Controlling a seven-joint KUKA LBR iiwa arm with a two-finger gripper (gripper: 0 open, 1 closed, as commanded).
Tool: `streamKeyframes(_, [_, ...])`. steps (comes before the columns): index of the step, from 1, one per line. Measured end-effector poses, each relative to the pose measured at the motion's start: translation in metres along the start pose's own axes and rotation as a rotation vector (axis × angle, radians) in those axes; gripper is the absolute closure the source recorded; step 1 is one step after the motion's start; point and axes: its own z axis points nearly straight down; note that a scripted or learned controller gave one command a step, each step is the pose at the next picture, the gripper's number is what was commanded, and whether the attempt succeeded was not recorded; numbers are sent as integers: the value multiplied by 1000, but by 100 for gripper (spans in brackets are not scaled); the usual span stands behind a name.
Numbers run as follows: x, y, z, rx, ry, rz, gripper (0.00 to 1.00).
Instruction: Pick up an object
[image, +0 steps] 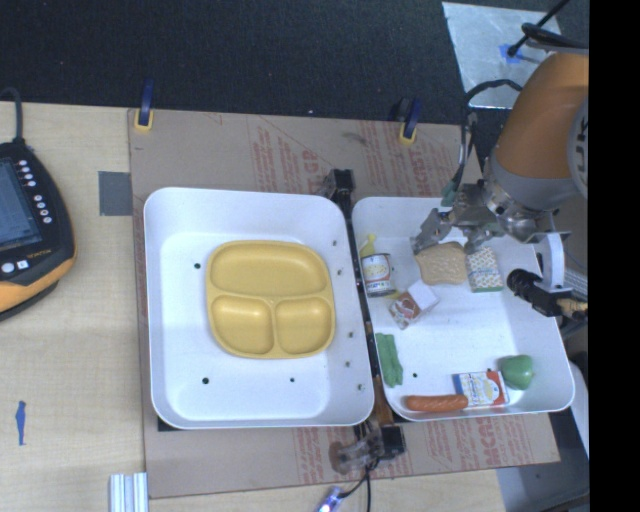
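Grey gripper (447, 228) hovers, jaws spread and empty, just above a tan bread slice (443, 265); nothing lifted yet.

Tan bread slice (442, 265) lies flat near the right bin's (470, 335) far wall, touching a speckled sponge (484, 269) alongside.

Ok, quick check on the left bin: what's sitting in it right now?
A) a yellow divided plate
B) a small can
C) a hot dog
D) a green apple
A: the yellow divided plate lies in the middle of the left bin, while the small can, green apple and hot dog are all in the right bin.
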Motion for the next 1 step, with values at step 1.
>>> streamKeyframes(1, [69,-2,-19,-4,0,-3,100])
